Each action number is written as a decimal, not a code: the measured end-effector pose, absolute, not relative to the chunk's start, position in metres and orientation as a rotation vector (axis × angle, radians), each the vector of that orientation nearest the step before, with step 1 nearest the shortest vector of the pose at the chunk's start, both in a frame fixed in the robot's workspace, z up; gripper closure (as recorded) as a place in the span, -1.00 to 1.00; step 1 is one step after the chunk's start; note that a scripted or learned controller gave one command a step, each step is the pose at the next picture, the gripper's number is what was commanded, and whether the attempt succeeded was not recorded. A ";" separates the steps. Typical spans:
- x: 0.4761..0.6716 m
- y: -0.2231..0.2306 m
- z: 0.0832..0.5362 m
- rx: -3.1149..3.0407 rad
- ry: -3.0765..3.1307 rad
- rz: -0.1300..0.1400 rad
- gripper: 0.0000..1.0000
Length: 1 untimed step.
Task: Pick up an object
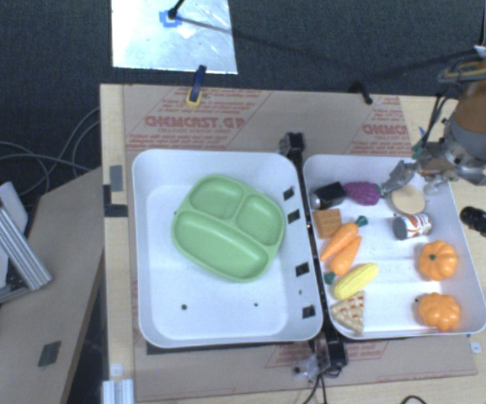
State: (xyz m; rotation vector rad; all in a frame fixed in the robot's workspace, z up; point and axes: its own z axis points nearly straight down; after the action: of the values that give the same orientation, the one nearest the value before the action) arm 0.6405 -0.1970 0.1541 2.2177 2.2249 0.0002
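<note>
Cardboard covers the worktop point(226, 116), which carries two white bins side by side. From the right, the grey arm point(478, 116) with its orange band bends down over the right bin point(478, 310)'s far corner, its tool point(413, 178) hanging above a tan round disc point(408, 200); I cannot tell the tool's state. Two toy carrots point(342, 247) lie near that bin's left wall, long axes slanting, green tops toward the far right. A green divided plate point(228, 227) sits in the left bin point(154, 310).
</note>
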 end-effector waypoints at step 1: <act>0.637 -0.195 0.096 2.215 2.224 -0.002 -1.00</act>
State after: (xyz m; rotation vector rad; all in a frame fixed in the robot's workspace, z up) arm 0.6370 -0.1946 0.0961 2.2154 2.2241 -0.0021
